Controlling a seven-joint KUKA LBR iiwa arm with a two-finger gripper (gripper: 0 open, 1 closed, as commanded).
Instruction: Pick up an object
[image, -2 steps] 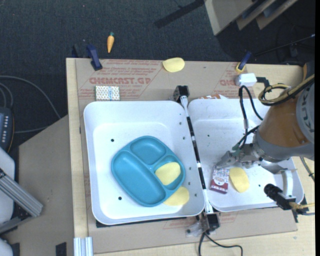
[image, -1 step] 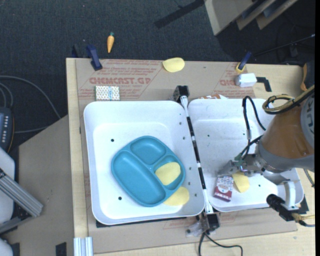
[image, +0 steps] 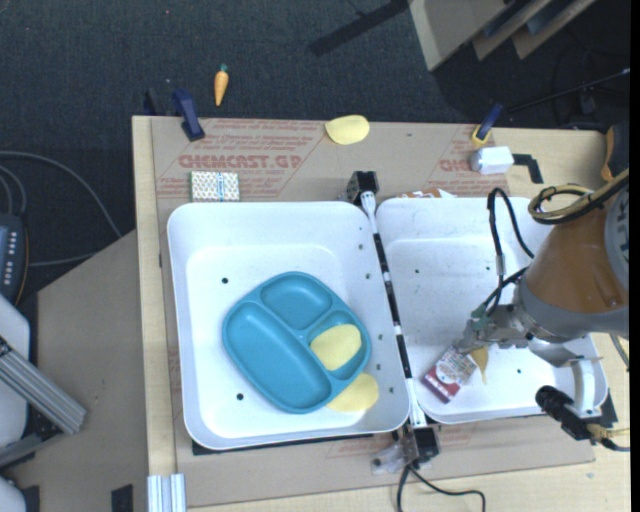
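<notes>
In the camera view, two white bins stand side by side on a brown board. The left bin (image: 200, 300) holds a blue divided tray (image: 280, 340), which lies tilted near the middle and leaves free floor along the top and the left wall. One yellow piece (image: 337, 345) lies in a compartment of the tray, and a second yellow piece (image: 355, 395) lies just beside the tray's lower right edge, close to the bin's corner.

The right bin (image: 440, 250) has much open floor in its upper half. The arm (image: 575, 280) comes in from the right and covers the right part of this bin. The gripper (image: 487, 333) is low over the lower part of the bin; how wide it stands I cannot tell.

The small packet (image: 450, 372) lies near the front wall of the right bin, just beside the gripper tip. It looks red and white with a crumpled, shiny surface, and a small yellow-orange bit (image: 478, 362) is next to it. If the gripper touches it, I cannot tell.
</notes>
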